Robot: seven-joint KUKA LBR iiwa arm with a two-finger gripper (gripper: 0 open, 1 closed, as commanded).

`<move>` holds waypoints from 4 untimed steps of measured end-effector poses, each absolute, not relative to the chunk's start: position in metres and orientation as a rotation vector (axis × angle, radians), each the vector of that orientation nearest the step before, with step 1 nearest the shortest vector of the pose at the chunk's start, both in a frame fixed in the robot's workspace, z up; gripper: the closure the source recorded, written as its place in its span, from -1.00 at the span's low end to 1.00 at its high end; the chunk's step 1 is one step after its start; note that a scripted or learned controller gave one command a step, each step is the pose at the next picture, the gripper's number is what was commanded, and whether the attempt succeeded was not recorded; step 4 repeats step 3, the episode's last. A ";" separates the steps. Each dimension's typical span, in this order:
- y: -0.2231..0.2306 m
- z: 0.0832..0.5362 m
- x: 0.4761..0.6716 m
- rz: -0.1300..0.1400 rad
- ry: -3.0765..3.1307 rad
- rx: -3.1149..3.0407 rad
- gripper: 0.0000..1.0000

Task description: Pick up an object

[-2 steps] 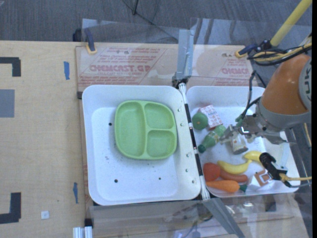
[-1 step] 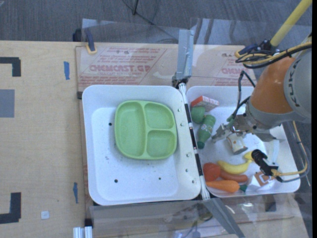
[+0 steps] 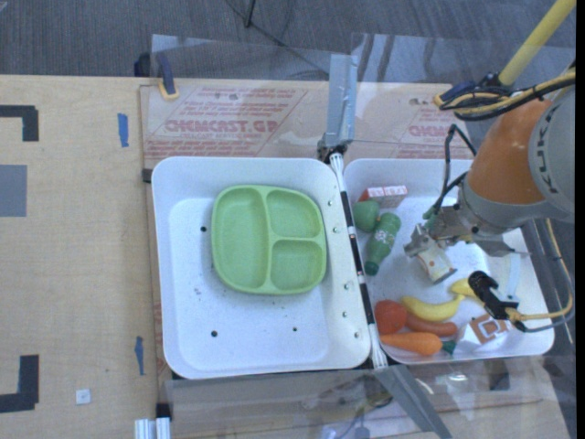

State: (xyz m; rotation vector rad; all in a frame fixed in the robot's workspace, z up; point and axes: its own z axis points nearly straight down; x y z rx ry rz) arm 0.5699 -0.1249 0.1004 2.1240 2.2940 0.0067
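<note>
The board behind the bins reads "CHEMCAST GP" in red. A green plate lies in the left bin. In the right bin, past a green bottle, the gripper hangs over a small box; whether it grips cannot be told.

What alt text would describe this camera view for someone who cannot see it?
A grey and orange robot arm reaches into the right bin among toy food: a green bottle, a banana, a carrot. The left bin holds a green divided plate.
</note>
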 end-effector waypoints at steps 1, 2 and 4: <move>-0.137 0.091 0.573 0.014 2.152 2.275 1.00; -0.086 0.194 0.574 0.000 2.090 2.345 1.00; -0.102 0.209 0.560 -0.001 1.787 2.581 1.00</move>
